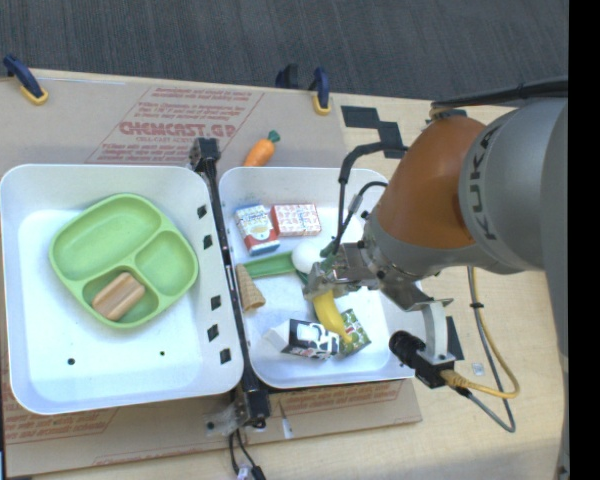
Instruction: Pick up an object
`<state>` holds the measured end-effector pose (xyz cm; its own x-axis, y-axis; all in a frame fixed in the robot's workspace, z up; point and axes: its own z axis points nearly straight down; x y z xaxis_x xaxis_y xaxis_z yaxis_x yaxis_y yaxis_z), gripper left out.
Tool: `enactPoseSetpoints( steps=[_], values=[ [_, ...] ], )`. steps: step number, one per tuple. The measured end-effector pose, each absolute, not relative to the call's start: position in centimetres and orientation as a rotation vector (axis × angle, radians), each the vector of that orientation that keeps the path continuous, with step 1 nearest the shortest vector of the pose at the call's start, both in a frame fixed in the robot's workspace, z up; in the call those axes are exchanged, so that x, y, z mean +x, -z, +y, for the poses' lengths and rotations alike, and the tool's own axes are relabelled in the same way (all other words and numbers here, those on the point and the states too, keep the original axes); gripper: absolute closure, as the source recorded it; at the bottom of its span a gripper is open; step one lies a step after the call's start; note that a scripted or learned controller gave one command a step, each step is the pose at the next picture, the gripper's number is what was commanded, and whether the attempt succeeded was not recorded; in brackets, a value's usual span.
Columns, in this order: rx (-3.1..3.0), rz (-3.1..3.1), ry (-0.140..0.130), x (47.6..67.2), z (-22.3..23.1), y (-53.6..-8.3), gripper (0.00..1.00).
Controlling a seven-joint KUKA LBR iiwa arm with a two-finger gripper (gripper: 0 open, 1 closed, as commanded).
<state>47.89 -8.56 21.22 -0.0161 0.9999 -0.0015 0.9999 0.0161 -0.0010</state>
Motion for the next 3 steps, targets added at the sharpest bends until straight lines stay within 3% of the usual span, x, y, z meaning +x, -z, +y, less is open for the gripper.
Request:
enactPoseSetpoints(
  steps=[3],
  values=[
    [2.185,2.251,-0.002,48.3,-8.5,-24.3,1.0]
  ],
)
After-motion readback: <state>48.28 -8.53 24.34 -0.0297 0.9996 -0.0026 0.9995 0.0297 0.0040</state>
